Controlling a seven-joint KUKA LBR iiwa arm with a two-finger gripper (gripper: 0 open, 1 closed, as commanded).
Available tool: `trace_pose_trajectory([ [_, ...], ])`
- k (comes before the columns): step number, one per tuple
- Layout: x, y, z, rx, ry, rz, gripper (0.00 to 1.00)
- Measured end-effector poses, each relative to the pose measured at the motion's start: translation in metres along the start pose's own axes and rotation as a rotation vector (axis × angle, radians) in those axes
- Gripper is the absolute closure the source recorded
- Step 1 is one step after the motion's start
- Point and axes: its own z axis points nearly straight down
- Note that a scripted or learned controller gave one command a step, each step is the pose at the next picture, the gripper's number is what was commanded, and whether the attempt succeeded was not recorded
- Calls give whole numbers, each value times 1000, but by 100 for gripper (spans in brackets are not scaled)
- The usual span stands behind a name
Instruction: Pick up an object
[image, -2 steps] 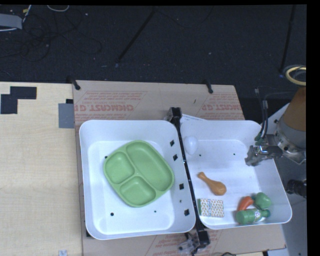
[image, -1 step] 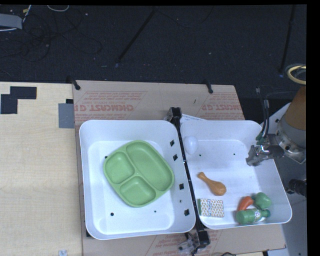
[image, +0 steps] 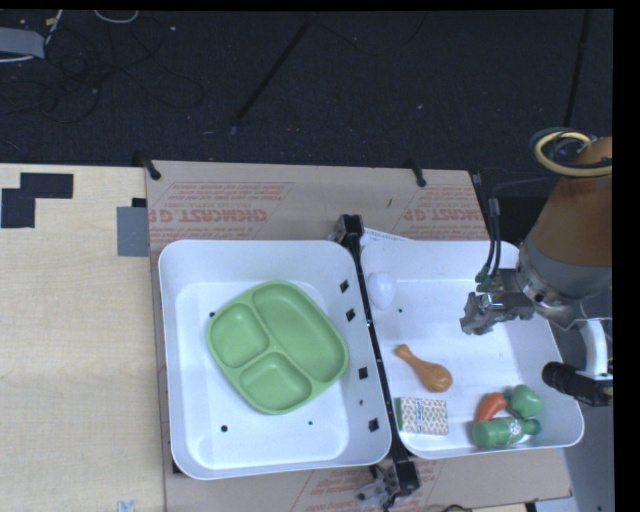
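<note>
I'd go for the brown drumstick toy (image: 424, 368) lying mid-floor in the right bin (image: 455, 444), light, rigid, best pinched across its thin neck, while my pincer (image: 484, 314) hovers above-right, grip state unreadable.

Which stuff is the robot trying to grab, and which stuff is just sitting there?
For the job:
gripper
orange drumstick toy
small patterned packet
green and orange toys

Just lying about:
green divided plate
left bin
cardboard sheet
</note>
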Motion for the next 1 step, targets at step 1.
trace_pose_trajectory([
  [1,43,2,-5,0,-1,1,100],
])
